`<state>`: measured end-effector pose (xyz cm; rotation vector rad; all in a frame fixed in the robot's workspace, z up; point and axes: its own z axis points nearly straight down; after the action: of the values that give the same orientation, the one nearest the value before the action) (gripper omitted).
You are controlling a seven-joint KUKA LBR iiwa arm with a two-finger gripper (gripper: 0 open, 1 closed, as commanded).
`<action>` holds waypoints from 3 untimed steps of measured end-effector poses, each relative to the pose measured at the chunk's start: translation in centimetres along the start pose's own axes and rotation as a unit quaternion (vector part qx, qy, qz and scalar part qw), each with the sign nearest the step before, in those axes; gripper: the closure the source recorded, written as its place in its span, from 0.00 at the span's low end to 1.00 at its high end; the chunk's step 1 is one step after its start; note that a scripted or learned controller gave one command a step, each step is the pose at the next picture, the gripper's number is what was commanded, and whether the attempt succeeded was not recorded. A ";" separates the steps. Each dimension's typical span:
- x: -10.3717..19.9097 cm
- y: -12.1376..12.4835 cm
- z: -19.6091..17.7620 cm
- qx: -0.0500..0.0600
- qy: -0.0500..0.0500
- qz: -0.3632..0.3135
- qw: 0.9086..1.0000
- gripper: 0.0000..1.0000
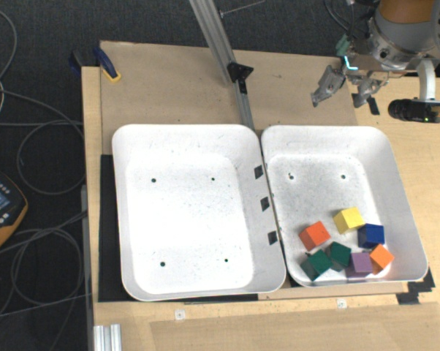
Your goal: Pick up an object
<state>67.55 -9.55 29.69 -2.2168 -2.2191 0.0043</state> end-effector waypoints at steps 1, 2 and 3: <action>0.0 0.0 -0.3 -0.002 -0.001 0.000 1.000 0.00; -0.9 0.0 4.4 0.000 -0.001 0.001 1.000 0.00; -1.2 0.0 8.7 0.000 -0.001 0.001 1.000 0.00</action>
<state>67.50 -10.74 21.01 -2.2190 -2.2182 0.0063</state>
